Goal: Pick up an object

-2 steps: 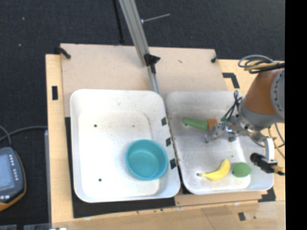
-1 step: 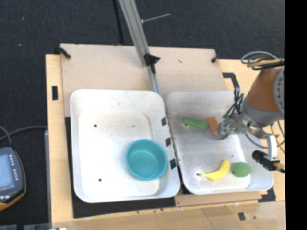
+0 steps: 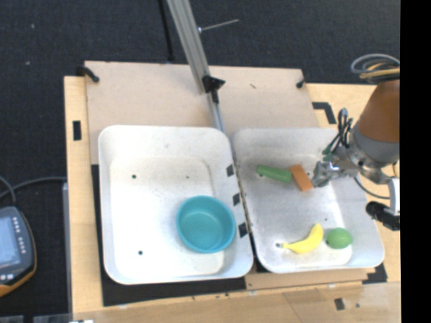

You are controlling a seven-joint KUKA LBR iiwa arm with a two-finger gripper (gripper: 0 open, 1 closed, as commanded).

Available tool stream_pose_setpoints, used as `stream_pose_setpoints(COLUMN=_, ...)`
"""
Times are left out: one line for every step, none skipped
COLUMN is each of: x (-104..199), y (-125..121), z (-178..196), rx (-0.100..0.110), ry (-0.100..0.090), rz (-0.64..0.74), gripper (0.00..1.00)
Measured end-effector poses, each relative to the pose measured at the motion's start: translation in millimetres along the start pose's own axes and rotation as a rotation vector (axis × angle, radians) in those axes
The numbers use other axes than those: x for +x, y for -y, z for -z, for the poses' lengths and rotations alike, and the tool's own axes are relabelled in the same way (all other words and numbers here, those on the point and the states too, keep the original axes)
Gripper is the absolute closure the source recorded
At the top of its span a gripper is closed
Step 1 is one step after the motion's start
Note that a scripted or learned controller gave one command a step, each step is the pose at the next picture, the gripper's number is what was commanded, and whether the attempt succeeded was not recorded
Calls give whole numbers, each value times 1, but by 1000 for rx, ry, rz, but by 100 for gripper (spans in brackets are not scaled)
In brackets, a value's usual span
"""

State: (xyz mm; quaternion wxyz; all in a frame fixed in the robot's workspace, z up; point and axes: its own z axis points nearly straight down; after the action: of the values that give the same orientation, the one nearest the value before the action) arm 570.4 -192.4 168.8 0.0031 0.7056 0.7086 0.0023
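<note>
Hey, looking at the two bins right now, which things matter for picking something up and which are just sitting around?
In play:
- gripper, low in the right bin
- orange block, right beside it
- green cylinder, touching the block

Lying about:
- banana
- lime
- blue bowl in the left bin

Bowl (image 3: 205,223) in left bin (image 3: 135,153); banana (image 3: 304,241) in right bin (image 3: 269,147).

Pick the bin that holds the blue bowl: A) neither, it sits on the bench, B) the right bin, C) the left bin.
C: the blue bowl sits inside the left bin, near its lower right corner, while the banana lies in the right bin.
</note>
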Motion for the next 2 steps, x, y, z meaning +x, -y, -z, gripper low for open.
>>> stream_pose_setpoints(x=-8, y=-10, z=54, rx=-1, ry=1, rz=-1, gripper=100)
stream_pose_setpoints(x=-9, y=-12, z=109, rx=-1, ry=1, rz=0, gripper=100)
